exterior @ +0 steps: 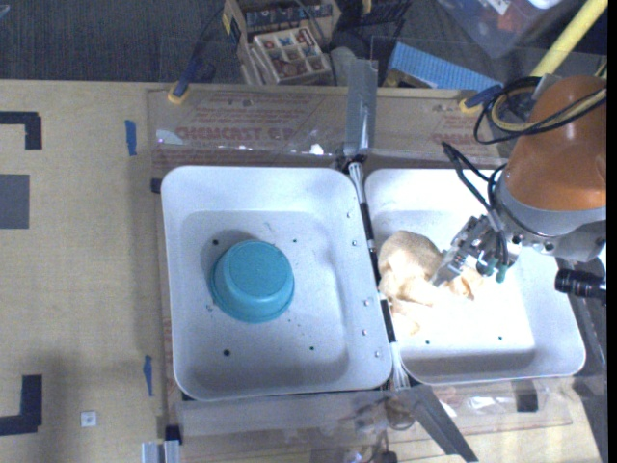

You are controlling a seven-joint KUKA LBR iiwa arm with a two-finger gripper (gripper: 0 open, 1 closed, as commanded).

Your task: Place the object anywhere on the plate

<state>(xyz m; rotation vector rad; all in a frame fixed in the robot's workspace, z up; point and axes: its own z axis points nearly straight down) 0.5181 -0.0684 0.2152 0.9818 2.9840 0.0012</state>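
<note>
Down in the right bin (559, 355), the gripper (469, 258) sits right against the crumpled yellowish cloth-like object (410, 270), at that object's right-hand edge. Whether it is pinching the material or merely resting on it cannot be told, since the metal parts overlap the pale fabric and glare washes out the bin floor around them.

Taking the object as the landmark: it lies hard up against the bin's left wall, beside the divider (371, 258) that separates the two bins. To its right and toward the near edge, the bin floor is bare white and open. Beyond the divider to its left, the left bin (183, 210) holds a blue round plate (253, 280), which looks more like an upturned bowl, well apart from the object and sitting left of that bin's middle with free floor all around it.

Right of the object, the arm's orange band (564, 152) and grey wrist hang over the bin's far right corner, hiding that part of the rim. Black cables (472, 181) trail over the rim behind the object. The object's lower folds blur into the bright floor.
</note>
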